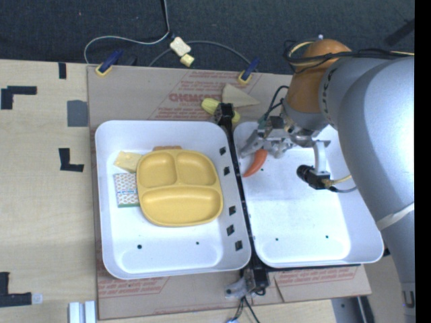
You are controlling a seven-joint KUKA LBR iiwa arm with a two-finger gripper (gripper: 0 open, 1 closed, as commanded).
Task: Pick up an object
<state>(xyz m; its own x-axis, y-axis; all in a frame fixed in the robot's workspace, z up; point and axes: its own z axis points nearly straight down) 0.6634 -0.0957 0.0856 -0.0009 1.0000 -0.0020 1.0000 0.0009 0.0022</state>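
Gripper (pixel 259 148) low over right shallow white plastic bin (pixel 303 247), near its left wall — fingers closed around slim orange carrot-shaped object (pixel 254 163). Left white bin (pixel 161 258) carrying yellow three-compartment plastic plate (pixel 180 187).

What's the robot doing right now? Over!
Gripper low in right bin. Orange carrot-like piece just under it, grip unclear. Yellow tray sits in left bin.

End effector (pixel 259 147) at orange carrot (pixel 253 162) — right bin (pixel 303 247).
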